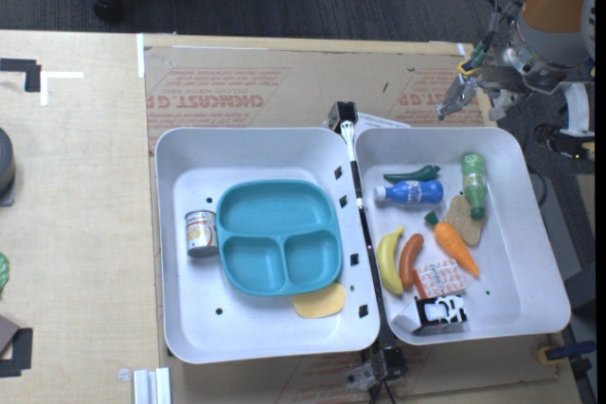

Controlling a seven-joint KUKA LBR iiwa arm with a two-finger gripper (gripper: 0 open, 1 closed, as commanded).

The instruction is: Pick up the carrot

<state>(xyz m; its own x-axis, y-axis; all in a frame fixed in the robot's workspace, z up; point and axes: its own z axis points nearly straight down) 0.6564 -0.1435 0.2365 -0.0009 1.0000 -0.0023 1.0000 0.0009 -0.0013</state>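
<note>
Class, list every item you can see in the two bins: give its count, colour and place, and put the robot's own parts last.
Tray: 1, teal, left bin.
Can: 1, yellow label, left of tray.
Disc: 1, yellow, below tray.
Carrot: 1, orange, right bin.
Banana: 1, yellow, right bin.
Sausage: 1, red, beside banana.
Bottles: blue, green, right bin.
Gripper: 1, grey, above right bin's far edge.

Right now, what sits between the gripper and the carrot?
In the camera view, the green bottle stands on that line from the gripper, above the right bin's far rim, down to the carrot, with a tan slice touching the carrot.
</note>
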